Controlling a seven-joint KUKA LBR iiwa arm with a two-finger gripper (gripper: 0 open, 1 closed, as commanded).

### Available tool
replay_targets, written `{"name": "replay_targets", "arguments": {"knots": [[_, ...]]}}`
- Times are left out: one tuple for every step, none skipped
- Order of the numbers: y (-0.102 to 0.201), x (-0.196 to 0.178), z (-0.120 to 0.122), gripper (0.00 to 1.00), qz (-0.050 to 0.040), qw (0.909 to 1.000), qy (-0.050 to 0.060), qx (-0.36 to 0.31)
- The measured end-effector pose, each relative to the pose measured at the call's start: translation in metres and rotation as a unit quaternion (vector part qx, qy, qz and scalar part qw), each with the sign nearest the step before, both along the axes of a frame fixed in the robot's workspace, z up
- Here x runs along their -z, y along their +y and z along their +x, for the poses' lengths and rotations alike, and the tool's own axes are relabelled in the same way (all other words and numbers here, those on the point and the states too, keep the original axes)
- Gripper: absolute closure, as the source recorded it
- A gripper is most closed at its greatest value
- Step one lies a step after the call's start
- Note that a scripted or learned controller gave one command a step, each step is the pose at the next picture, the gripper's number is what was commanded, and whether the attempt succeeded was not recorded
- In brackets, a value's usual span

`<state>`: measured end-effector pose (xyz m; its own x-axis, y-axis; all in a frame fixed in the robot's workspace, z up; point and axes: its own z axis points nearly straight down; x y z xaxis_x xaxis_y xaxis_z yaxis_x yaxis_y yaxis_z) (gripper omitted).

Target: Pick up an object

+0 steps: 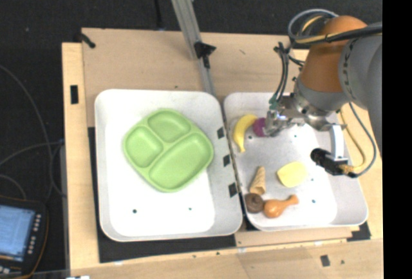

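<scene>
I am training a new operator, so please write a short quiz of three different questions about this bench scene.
1. True or false: the green divided plate lies in the left bin.
2. Which item lies nearest the gripper? A) banana B) ice cream cone C) yellow slice
3. Fill in: the orange drumstick-shaped toy lies in the ____ bin.

Key: 1 true; 2 A; 3 right.
</scene>
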<state>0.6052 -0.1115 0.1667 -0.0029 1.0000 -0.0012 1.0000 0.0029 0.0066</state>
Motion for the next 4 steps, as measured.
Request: {"name": "replay_targets", "arguments": {"knots": [[-0.005, -0.065, 0.002, 1.0, -0.0006, 1.0, -0.001, 0.0], [-0.007, -0.105, 0.003, 1.0, -0.0003, 1.0, 0.0, 0.0], [0.041, -0.092, 0.022, 1.0, 0.0005, 1.0, 0.003, -0.002], [0.084, -0.084, 0.04, 1.0, 0.0003, 1.0, 0.002, -0.001]]}}
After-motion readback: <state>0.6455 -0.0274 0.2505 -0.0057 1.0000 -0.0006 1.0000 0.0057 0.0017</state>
